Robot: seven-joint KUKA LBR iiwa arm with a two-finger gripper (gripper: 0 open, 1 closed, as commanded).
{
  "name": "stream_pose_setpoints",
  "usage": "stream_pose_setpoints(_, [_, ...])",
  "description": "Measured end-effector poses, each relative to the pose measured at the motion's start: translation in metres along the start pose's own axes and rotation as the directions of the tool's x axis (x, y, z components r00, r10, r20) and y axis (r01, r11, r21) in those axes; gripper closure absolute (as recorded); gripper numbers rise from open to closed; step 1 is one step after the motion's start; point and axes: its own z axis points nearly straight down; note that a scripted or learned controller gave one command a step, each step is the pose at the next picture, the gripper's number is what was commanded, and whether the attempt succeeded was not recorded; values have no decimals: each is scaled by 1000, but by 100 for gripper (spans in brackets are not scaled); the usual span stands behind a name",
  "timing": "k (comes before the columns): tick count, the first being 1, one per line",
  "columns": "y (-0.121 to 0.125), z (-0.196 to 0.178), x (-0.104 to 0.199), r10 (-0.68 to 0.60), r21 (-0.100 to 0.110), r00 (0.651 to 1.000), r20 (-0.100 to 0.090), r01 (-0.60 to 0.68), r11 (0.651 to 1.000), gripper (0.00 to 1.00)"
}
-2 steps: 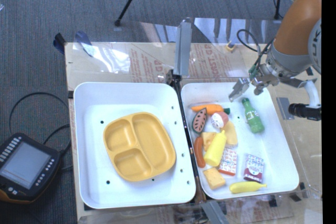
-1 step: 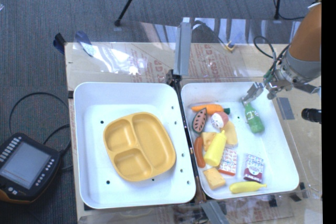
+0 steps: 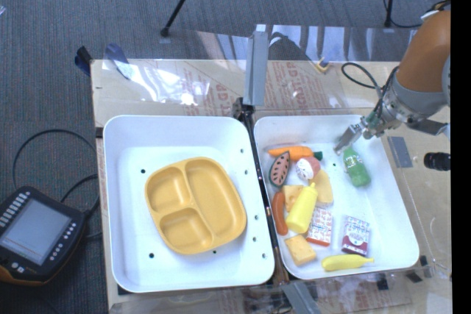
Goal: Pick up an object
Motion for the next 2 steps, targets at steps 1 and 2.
stream_pose_setpoints(1, [-1, 74, 2, 55, 4, 998, -3, -55, 998, 0])
stream_pose_setpoints(2, [1, -2, -3, 22, -9, 1000, 7, -22, 1000, 0])
